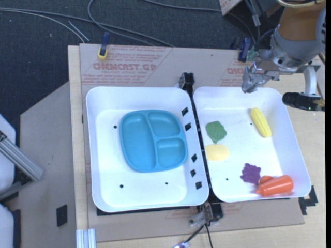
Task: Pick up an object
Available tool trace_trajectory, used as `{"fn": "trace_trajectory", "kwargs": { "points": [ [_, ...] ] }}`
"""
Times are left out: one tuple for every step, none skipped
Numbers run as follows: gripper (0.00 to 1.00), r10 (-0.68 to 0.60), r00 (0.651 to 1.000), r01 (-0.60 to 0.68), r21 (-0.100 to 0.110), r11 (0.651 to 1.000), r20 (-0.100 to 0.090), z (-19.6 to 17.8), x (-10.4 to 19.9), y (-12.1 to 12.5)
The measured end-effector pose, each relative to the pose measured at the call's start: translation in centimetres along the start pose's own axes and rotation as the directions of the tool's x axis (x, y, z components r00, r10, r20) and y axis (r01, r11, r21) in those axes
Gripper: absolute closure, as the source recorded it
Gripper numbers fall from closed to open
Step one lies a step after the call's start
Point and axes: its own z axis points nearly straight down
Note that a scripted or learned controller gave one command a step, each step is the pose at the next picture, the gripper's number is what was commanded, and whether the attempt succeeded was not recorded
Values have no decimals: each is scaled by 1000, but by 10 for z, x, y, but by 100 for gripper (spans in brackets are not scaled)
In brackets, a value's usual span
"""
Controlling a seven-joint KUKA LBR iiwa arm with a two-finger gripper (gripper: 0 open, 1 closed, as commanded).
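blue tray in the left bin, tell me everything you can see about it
The blue tray is a light blue, smooth plastic-looking plate with rounded corners and three compartments: one large on the left, two smaller on the right. It lies flat, slightly rotated, near the middle of the left bin. Nothing sits in it, and nothing but the bin floor touches it.

Blue tray point(153, 140) in left bin point(98, 138); toy foods in right bin point(295, 138).

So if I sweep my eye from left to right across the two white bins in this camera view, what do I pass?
Blue divided tray → green piece and yellow lump, one above the other → purple piece → corn cob → orange carrot. The claw hangs over the right bin's far edge.
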Motion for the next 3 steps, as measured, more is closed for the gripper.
{"fn": "trace_trajectory", "kwargs": {
  "points": [
    [100, 1, 1000, -1, 2, 1000, 0, 7, 48, -25],
    [100, 0, 1000, 0, 4, 1000, 0, 24, 100, -45],
    [100, -1, 1000, 1, 2, 1000, -1, 19, 157, -57]
  ]
}}
